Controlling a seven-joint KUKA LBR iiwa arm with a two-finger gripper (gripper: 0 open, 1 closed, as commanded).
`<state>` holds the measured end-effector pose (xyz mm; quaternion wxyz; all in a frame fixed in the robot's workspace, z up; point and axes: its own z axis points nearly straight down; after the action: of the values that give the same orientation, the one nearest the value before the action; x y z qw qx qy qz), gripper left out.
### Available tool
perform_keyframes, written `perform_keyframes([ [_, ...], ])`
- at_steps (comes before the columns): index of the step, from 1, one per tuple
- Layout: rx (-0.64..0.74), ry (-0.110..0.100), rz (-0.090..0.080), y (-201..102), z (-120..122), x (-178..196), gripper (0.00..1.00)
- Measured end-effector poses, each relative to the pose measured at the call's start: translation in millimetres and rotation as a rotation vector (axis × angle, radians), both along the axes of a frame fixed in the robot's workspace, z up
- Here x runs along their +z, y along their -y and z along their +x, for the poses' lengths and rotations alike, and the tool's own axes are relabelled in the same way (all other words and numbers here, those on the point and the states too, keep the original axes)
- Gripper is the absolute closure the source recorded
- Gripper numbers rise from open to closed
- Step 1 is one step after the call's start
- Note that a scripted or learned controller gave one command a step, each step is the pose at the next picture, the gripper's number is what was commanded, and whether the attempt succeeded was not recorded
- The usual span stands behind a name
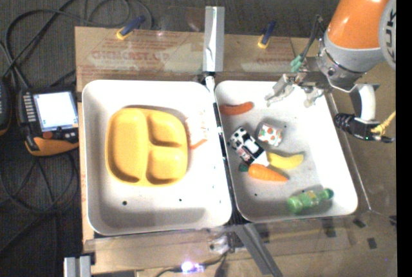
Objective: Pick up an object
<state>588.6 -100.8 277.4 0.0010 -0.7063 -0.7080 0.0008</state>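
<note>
Well, from above the bench the gripper (pixel 295 93) hangs over the far edge of the right bin (pixel 344 169), its two fingers (pixel 278 95) spread apart with nothing between them (released, as far as I can see). The grey arm with its orange band (pixel 360 8) reaches in behind it, up and to the right of the claw. Just left of the claw and a little nearer the camera lies an orange sausage-shaped piece (pixel 236 107). Below the claw sits a small white cube with coloured spots (pixel 270 134), and to the left of that a black-and-white block (pixel 243 142). Further down from the claw are a yellow banana (pixel 286 159) and an orange carrot (pixel 266 172), the two just beside each other, the carrot touching the block's lower end. Well below the claw, near the bin's front edge, lies a green bottle (pixel 308 199) on its side. Far to the claw's left, in the left bin (pixel 96 160), rests a yellow divided tray (pixel 148 145), with a small orange scrap (pixel 198 142) at its right rim.
</note>
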Motion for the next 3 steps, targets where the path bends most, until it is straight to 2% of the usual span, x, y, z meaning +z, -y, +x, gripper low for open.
perform_keyframes([
  [1, 0.080, -0.001, 0.001, -62, 3, -95, 0.00],
  [2, 0.117, 0.002, -0.001, 9, 46, -184, 0.00],
  [3, 0.228, 0.001, 0.001, 22, -17, -170, 0.00],
])
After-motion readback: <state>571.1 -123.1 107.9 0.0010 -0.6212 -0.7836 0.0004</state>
